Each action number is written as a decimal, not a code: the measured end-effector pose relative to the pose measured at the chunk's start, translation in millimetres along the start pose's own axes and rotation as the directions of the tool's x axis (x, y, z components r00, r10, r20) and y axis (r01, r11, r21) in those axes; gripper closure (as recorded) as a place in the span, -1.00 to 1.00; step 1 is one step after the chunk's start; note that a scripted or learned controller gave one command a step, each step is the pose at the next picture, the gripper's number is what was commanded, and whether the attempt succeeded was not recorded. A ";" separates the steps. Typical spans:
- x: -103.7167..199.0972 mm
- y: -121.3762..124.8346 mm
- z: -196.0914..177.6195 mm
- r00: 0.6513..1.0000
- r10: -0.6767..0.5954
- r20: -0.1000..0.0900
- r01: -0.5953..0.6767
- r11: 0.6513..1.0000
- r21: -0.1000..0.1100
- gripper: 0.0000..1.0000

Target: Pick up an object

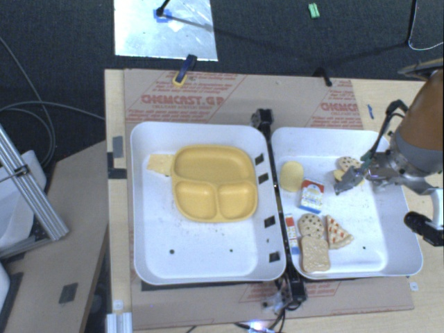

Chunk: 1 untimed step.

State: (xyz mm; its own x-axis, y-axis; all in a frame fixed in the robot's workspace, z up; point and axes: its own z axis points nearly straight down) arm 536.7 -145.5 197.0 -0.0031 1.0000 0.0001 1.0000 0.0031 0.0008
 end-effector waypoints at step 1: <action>-64.2 70.9 117.3 1.000 0.001 0.004 -0.001 1.000 -0.003 -1.00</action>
State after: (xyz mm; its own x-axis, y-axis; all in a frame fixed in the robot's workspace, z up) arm 607.9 -209.5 79.8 -0.0019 1.0000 -0.0036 1.0000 0.0019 0.0042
